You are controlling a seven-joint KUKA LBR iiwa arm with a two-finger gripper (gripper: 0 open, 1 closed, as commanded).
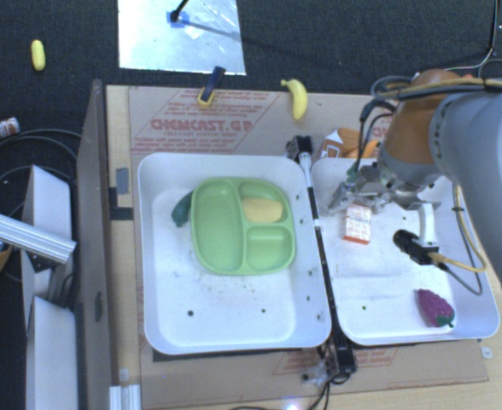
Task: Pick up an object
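We see our grey arm (pixel 481 135) entering from the frame's right edge, its orange band (pixel 409 131) in the upper right, with the gripper (pixel 366 196) pointing down-left below it.

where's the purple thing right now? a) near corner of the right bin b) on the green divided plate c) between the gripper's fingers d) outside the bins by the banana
a: the purple object lies on the floor of the right bin, in its near corner, well apart from the gripper and from the green divided plate in the left bin.
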